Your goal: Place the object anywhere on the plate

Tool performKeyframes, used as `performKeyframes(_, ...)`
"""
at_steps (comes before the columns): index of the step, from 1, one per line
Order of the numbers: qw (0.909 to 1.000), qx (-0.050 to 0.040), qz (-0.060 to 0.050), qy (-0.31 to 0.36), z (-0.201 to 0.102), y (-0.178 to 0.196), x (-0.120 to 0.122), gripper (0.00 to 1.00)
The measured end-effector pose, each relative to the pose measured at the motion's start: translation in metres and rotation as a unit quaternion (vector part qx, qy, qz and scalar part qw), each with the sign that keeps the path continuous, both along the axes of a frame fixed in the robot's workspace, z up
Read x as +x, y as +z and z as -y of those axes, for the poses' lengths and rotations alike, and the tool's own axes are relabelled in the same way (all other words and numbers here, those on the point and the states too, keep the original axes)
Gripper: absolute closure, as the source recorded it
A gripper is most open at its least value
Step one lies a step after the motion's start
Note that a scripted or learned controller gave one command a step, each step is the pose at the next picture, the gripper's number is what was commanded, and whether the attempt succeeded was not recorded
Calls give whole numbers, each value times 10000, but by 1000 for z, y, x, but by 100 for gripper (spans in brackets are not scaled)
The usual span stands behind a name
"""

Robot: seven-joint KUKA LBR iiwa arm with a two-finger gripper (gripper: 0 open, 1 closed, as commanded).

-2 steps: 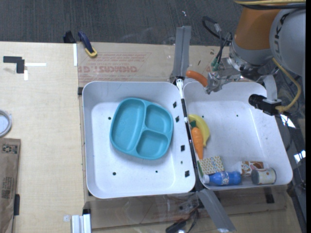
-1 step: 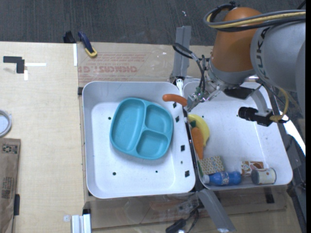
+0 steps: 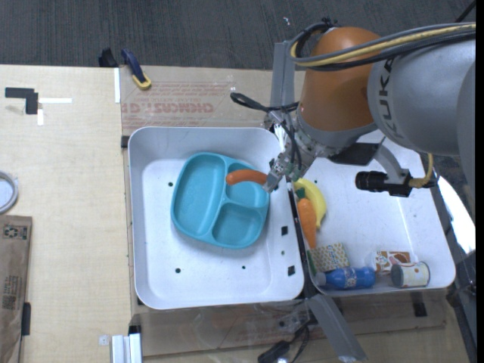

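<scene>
A blue divided plate [image 3: 215,201] lies in the left white bin [image 3: 151,278]. An orange sausage-shaped object [image 3: 244,177] rests on the plate's upper right edge, over the small compartment there. My gripper [image 3: 274,175] hangs low over the divider between the bins, its tip right at the sausage's right end. The wrist blocks the contact point, so I cannot tell whether the sausage is gripped.
The right bin [image 3: 378,218] holds a banana [image 3: 314,200], a carrot [image 3: 307,222], a patterned packet [image 3: 329,257], a blue bottle [image 3: 346,278], a small carton [image 3: 392,260] and a can [image 3: 411,274]. A blue and yellow clamp [image 3: 134,69] sits behind the bins.
</scene>
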State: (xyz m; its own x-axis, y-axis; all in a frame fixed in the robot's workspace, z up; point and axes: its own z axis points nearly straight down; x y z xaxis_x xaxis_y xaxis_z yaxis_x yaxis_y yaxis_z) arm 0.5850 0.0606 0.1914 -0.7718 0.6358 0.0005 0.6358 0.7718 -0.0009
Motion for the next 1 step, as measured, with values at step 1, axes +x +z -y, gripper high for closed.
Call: performKeyframes(1, 10000, 0, 1, -2, 0, 0, 0, 0)
